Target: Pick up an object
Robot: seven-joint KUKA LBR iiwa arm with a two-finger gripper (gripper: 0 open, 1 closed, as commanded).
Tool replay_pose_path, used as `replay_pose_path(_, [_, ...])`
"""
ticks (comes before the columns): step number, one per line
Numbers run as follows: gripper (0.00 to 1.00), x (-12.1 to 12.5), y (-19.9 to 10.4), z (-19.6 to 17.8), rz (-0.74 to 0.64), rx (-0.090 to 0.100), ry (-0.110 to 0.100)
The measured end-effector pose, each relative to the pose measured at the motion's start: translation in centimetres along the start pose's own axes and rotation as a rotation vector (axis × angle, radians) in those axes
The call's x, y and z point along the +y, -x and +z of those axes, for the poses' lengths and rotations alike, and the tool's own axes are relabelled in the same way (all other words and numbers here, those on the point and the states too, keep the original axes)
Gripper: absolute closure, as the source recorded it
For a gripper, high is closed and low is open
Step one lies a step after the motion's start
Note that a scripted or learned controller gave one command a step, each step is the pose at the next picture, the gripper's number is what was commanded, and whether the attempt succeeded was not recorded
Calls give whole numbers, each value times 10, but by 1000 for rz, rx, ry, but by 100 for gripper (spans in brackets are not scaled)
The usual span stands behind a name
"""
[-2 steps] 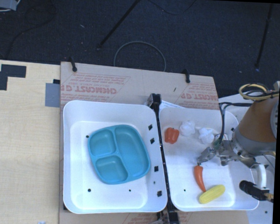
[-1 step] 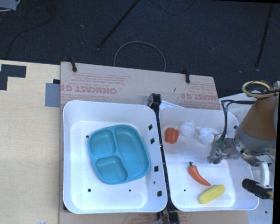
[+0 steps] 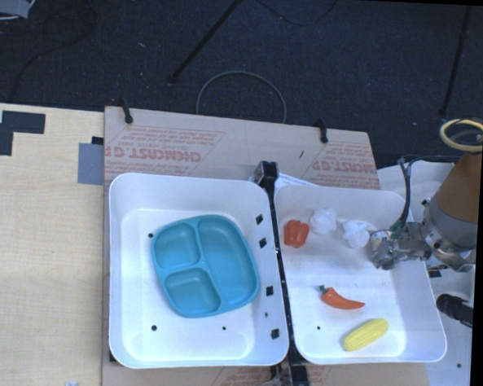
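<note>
My gripper, grip state unclear, hovers beside white lump; I judge it could skid away.

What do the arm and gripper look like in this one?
The arm enters from the right: a rounded grey body with an orange-tan band above the wrist. The gripper is small, grey and metallic. A dark cable loops beside it.

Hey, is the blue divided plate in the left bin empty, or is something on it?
Empty. The blue plate lies flat in the left bin, and all three of its compartments show only bare blue surface.
</note>
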State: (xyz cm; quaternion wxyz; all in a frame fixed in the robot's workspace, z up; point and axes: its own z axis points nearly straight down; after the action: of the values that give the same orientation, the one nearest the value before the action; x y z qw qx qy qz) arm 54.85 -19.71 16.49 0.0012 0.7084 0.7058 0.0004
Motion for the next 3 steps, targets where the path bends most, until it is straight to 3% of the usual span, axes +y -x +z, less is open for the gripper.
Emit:
replay_pose_path(1, [100,1,1,-47,-5,0,1])
replay_pose_path(3, [100,-6,-114,-54,-9,5,-5])
